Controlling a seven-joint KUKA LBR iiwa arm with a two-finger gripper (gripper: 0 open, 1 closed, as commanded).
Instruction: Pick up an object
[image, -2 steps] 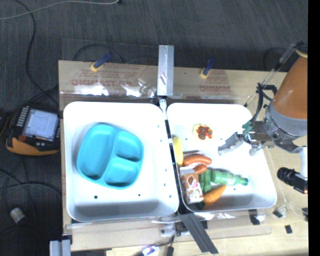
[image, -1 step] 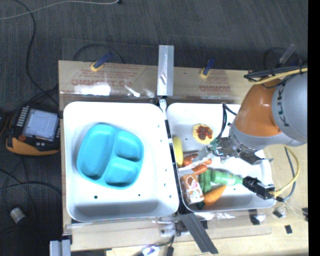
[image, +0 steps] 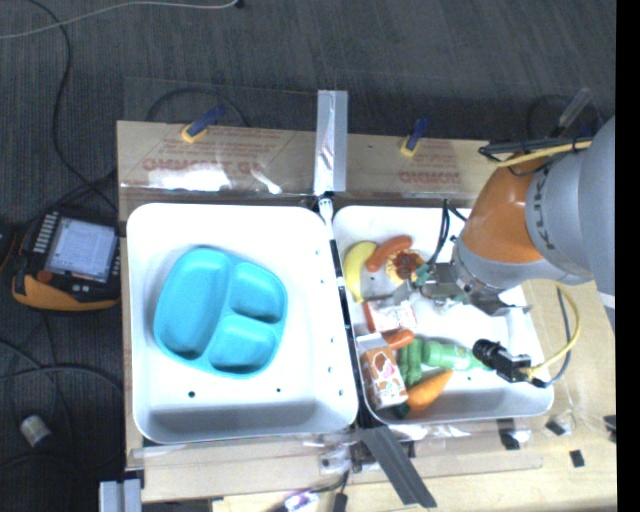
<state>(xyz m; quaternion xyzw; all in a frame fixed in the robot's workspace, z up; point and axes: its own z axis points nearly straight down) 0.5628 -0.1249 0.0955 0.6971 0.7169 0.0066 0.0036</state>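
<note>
**Arm down in right bin, grasp not confirmed**

Gripper sits low in the right bin, among the toy food at its left side: banana and sausage on the far side, red carton just beside it, green vegetable and carrot nearer. Can't tell whether it's apart or closed, or on anything. Left bin has the blue divided tray. Looks like the reach/grasp step. Next: close on one item, lift straight, avoid dragging neighbours.
</note>
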